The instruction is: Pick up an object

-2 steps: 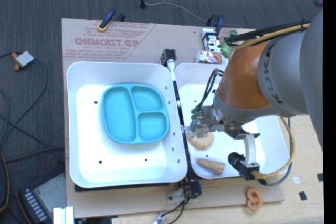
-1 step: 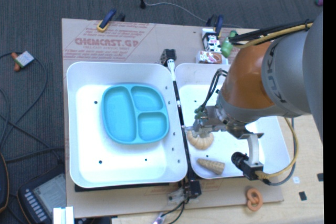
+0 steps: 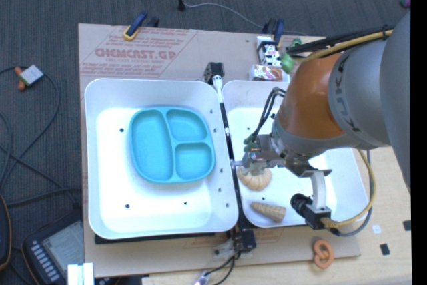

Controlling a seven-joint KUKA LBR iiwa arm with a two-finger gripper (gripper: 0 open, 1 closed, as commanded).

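In the right bin (image 3: 248, 122) lie a tan ridged croissant-like piece (image 3: 256, 178) near its left wall and a tan cone-shaped piece (image 3: 269, 211) by the front rim. My gripper (image 3: 252, 160) hangs low over the bin's left part, directly above the croissant-like piece and touching or nearly touching its top. The grey arm with its orange band (image 3: 313, 103) covers most of the bin's middle and hides what lies under it.
The left bin (image 3: 110, 207) holds a light blue divided plate (image 3: 171, 144). A black divider clamp (image 3: 215, 71) sits between the bins at the back. An orange ring-shaped object (image 3: 323, 253) lies on the board in front of the right bin. Cables run along the arm.
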